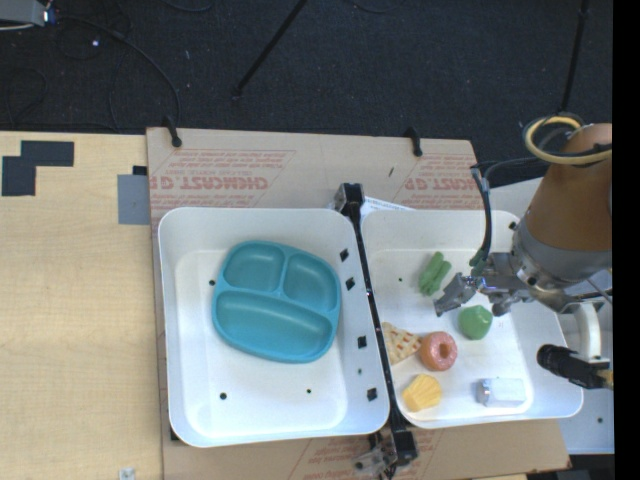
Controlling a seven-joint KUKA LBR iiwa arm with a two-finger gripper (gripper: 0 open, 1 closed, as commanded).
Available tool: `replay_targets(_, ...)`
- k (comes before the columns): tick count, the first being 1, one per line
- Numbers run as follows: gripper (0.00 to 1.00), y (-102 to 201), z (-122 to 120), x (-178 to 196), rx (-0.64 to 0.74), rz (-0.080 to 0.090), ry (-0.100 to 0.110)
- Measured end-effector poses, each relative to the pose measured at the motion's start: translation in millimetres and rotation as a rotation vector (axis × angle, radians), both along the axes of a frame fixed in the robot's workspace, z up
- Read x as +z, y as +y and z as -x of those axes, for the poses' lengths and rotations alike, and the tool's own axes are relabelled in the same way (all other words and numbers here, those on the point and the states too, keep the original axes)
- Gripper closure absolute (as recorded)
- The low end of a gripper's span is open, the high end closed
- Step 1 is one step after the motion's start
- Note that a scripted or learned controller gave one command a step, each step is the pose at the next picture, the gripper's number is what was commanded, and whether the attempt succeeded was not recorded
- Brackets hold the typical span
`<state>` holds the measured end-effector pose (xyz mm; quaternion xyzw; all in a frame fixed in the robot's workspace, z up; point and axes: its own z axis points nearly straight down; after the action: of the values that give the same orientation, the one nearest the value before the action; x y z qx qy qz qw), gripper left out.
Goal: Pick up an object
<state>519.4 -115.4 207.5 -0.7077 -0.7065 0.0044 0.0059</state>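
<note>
The jaws (470, 298) hang low in the right bin (540, 406), and I cannot tell how they are set. Just beneath them lies a small, round, glossy green toy pepper (476, 322), beside a long green pod (433, 273), a pink donut (438, 351) and a yellow corn piece (421, 393). A teal divided plate (277, 301) sits in the left bin (190, 368).
</note>
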Motion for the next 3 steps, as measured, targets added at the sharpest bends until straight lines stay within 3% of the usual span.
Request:
replay_targets(1,0.0,0,-3,6,0.002,0.002,-0.013)
replay_targets(3,0.0,-2,-17,-109,0.0,0.001,-0.011)
